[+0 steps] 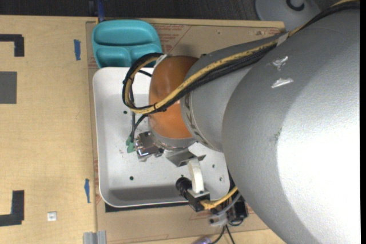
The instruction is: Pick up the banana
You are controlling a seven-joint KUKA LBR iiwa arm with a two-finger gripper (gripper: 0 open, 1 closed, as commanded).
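Over white bin (108, 140), grey arm (274, 123) with orange band (168, 100) covers most of interior. Teal tray (123, 43) at bin's far edge. Banana hidden; no legible writing.

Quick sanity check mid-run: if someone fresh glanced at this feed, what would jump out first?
The grey arm dominates, sweeping in from the right and covering much of the white bin. Its orange band sits right over the bin's middle, with black and yellow cables looping beside it. A teal tray pokes out just beyond the bin's far edge.
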